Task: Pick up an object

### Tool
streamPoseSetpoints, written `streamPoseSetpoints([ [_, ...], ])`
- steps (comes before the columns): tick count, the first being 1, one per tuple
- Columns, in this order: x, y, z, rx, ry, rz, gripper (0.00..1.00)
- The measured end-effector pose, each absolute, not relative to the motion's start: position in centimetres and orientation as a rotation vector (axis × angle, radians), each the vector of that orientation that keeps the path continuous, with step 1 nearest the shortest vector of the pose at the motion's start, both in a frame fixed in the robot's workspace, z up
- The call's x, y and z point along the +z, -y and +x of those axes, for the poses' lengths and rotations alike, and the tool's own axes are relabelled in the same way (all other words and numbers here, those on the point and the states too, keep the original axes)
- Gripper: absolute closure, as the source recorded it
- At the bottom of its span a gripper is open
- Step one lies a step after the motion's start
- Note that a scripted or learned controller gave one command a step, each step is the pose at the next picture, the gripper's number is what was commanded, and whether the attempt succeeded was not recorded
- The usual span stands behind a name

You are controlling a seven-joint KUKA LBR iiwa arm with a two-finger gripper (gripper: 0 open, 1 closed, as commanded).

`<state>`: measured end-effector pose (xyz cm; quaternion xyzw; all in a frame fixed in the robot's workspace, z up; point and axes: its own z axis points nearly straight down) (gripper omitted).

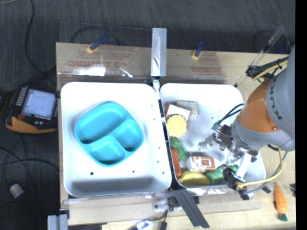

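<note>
Carton lies near the gripper — whether that is open I cannot tell — so this looks like the approach, needing a centred descent.

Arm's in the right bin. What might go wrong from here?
1. The banana, small box and green piece lie touching along the right bin's front wall; a grasp may catch two or shove neighbours.
2. The gripper seems to sit beside the pile over bare floor, so the pick may come up empty.
</note>
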<state>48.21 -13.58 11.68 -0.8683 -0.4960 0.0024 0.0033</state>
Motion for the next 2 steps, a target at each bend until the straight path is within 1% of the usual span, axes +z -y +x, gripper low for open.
streamPoseSetpoints([
  [1, 9.7, 20.1, 48.3, 0.005, 1.251, -2.866, 0.0],
  [2, 8.9, 15.9, 50.0, -0.006, 0.763, -3.058, 0.0],
])
